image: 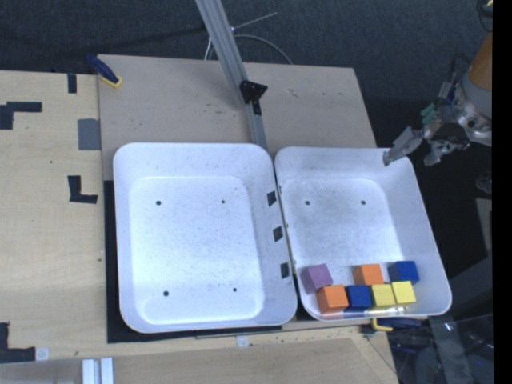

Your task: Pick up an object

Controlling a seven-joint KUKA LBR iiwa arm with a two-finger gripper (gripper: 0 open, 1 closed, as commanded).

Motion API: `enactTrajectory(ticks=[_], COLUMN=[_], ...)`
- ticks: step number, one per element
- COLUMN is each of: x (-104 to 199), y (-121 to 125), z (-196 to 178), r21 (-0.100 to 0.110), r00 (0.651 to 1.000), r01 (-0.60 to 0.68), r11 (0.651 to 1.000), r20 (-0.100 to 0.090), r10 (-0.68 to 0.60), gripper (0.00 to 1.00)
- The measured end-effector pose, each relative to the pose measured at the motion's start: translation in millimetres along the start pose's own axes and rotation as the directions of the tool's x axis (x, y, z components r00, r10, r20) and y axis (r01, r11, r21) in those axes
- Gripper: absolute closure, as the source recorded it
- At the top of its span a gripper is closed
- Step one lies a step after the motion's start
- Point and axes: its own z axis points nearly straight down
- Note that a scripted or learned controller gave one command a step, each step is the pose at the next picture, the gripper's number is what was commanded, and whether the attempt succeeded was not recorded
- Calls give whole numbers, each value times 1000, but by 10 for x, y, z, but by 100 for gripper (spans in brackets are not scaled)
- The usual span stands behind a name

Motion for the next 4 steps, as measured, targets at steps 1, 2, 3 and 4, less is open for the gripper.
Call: enactTrajectory(ticks=[1, 2, 3, 4], x=[-5, 5, -4, -2], y=[-748, -252, -507, -642], z=[820, 1853, 1822, 1822], r21=[11, 1, 2, 2], r00=[1000, 1000, 1000, 1000], r01=[-4, 1, -1, -1], r11=[1000, 1000, 1000, 1000], r20=[-5, -1, -1, -1], r10=[4, -1, 1, 1], gripper=[0, 0, 0, 0])
